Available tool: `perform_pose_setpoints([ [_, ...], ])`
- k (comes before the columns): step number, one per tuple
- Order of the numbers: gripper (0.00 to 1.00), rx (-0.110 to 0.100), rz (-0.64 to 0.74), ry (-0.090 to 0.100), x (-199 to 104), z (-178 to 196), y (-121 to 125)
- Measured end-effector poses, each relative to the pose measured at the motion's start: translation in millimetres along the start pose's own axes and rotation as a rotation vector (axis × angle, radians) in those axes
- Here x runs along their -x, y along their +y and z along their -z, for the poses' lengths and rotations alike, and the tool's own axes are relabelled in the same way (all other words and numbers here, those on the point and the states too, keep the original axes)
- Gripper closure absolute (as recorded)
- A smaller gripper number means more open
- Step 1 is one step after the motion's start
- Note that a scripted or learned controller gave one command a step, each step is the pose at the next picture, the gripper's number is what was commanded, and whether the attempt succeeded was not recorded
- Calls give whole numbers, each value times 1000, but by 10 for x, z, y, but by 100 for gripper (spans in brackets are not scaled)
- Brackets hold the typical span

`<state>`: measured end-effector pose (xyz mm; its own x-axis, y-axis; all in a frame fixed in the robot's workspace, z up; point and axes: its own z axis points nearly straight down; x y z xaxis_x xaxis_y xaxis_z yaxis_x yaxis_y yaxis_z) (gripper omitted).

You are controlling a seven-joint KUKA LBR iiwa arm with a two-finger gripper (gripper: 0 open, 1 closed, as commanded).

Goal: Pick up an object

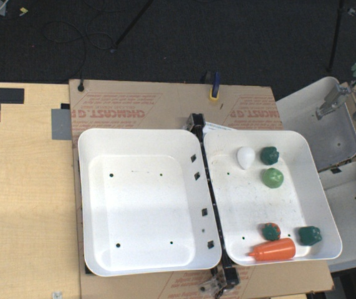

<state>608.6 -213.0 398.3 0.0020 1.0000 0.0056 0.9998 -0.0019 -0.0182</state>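
Jaws: spread or pressed together, cannot tell; right bin (247, 205) holds carrot (272, 250), white ball (245, 157).

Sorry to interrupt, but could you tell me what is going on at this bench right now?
A pick-up trial is set up, with nothing being handled yet. Two white bins sit side by side. The right bin holds six small items: a white ball, a dark green piece beside it, a light green ball, and near the front edge an orange carrot, a small red-and-green piece and another dark green piece. All lie loose.
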Motion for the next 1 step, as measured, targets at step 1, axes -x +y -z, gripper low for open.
perform_pose_setpoints([
  [1, 100, 15, 5, -6, 0, 191, 21],
])
